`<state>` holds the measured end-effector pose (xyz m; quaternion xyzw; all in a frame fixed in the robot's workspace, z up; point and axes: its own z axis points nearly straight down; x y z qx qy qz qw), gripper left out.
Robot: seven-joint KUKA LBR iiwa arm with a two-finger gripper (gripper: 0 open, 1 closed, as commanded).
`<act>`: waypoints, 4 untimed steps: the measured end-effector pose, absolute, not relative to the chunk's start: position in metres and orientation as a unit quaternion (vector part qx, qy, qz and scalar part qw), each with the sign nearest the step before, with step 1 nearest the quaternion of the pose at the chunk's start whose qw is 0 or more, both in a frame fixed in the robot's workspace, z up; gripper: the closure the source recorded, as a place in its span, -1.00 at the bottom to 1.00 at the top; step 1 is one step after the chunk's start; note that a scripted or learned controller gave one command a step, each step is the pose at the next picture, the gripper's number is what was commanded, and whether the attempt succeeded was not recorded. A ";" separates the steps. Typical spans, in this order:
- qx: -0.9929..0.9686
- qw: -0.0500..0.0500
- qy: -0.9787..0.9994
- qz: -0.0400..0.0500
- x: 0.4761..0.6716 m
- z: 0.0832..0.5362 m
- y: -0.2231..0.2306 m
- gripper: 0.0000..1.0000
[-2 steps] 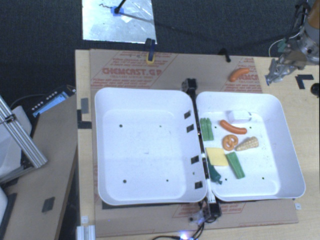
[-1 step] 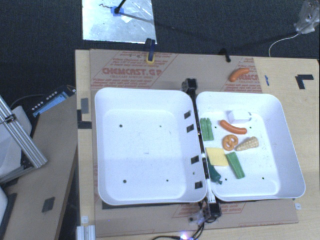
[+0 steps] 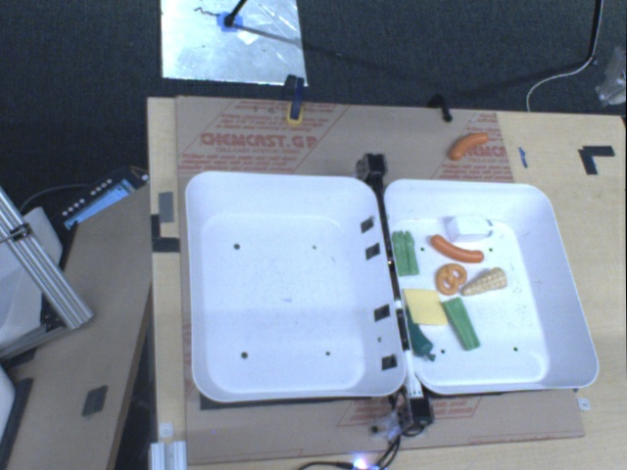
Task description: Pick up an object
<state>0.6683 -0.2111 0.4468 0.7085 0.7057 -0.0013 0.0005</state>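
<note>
down at the near edge of the worktop (image 3: 490, 421), a small tangle of wires and a clip (image 3: 407, 421) sits where the two bins meet, seemingly part of the black hinge strip (image 3: 392, 282) that joins them along their shared wall. left bin (image 3: 211, 204) carries nothing but a few dark dots in its floor, while the right bin (image 3: 563, 292) gathers all the toy food toward its left half, close to the divider; that clustering reads as a stock of things waiting to be picked, with the other bin kept free as a place to drop them. among them a green ridged piece (image 3: 405, 252) lies against the divider, a white block (image 3: 468, 228) sits toward the far side, an orange sausage (image 3: 458, 251) lies just below it, a pretzel (image 3: 450, 279) touches or nearly touches a tan cone (image 3: 485, 282), a yellow slab (image 3: 423, 307) lies flat beside a green stick (image 3: 460, 323), and a small teal piece (image 3: 420, 342) rests near the seam. a second sausage (image 3: 468, 146) lies outside on the cardboard, well apart from the rest. any of the pieces could serve as the object; the orange sausage looks smooth, curved and slim, with free space around it. as for the hand, i cannot tell its state.
</note>
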 end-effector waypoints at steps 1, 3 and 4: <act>0.703 -0.004 0.711 -0.001 0.665 0.355 -0.126 1.00; 0.709 0.001 0.705 -0.002 0.668 0.349 -0.151 1.00; 0.703 0.007 0.711 0.007 0.669 0.495 -0.088 1.00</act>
